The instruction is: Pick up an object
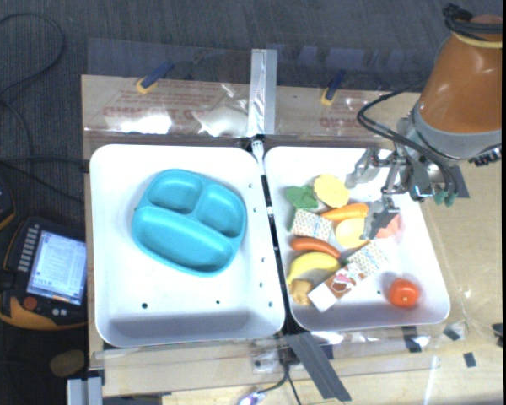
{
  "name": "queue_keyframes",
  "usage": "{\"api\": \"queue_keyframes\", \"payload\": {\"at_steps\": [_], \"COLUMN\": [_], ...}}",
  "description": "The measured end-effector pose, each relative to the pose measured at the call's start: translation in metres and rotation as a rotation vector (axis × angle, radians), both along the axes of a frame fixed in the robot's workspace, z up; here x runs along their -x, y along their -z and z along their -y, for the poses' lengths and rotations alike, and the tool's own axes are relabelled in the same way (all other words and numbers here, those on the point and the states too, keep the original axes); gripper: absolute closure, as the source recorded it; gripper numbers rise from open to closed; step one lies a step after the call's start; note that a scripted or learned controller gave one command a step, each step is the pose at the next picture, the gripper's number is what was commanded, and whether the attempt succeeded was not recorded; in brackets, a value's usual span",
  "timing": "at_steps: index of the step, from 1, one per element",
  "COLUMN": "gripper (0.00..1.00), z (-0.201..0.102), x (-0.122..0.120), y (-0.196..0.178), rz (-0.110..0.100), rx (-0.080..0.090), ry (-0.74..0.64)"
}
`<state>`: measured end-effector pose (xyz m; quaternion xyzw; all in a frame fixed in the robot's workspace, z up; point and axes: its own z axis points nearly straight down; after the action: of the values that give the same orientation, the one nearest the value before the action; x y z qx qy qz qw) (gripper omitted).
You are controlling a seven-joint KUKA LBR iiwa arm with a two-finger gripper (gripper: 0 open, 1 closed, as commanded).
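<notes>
The right bin (430, 264) holds several toy foods: a green leaf (302, 197), a yellow disc (331, 190), an orange carrot (346, 213), a patterned box (310, 224), a red chilli (314, 245), a banana (310, 268), a white carton (333, 289), a tomato (404, 292) and a pink piece (391, 223). My gripper (369, 194) hangs over the bin's upper right part, open, its fingers spread just right of the yellow disc and the carrot. Nothing sits between the fingers.
The left bin (118, 294) carries a blue divided plate (190, 219). A metal divider (262, 99) stands behind the bins' shared wall. A handheld pendant (46, 272) and cables lie on the floor at the left. The arm's orange band (468, 83) looms at the upper right.
</notes>
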<state>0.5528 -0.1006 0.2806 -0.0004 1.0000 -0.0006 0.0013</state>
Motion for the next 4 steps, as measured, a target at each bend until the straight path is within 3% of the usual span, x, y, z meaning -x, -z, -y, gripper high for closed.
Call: {"api": "queue_keyframes", "payload": {"at_steps": [1, 2, 3, 4], "gripper": [0.0, 1.0, 1.0, 1.0], "z": [-0.018, -0.019, 0.035, 0.034], "x": [-0.023, -0.024, -0.062, -0.079], "y": [0.0, -0.01, 0.172, -0.019], "rz": [0.001, 0.004, 0.026, 0.003], "rx": [0.001, 0.004, 0.002, -0.001], "ry": [-0.063, -0.063, 0.017, 0.231]}}
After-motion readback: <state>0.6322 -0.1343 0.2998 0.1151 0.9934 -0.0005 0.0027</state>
